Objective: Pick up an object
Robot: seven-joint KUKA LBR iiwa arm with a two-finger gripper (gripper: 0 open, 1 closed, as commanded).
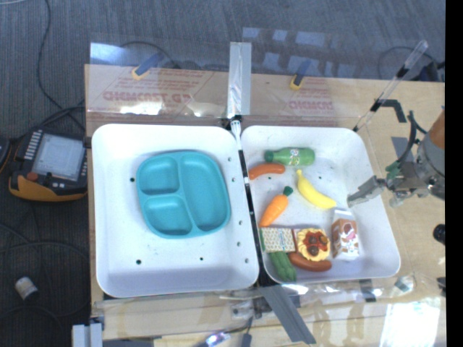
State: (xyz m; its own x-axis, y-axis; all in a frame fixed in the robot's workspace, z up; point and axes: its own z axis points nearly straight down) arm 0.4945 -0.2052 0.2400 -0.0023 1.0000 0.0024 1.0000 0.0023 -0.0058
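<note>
The gripper (365,194) hangs at the right bin's (362,144) edge, beside the banana (315,191), to reach the toys; finger state unclear

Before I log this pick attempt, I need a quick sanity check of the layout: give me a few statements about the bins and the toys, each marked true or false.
1. The blue tray lies in the left bin. True.
2. The banana lies on the blue tray. False: it lies in the right bin, beside the carrot.
3. The green bottle lies near the right bin's far edge. True.
4. The gripper holds the carrot. False: the gripper hovers at the right bin's right side, apart from the carrot.
5. The pizza slice sits near the right bin's front edge. True.
</note>
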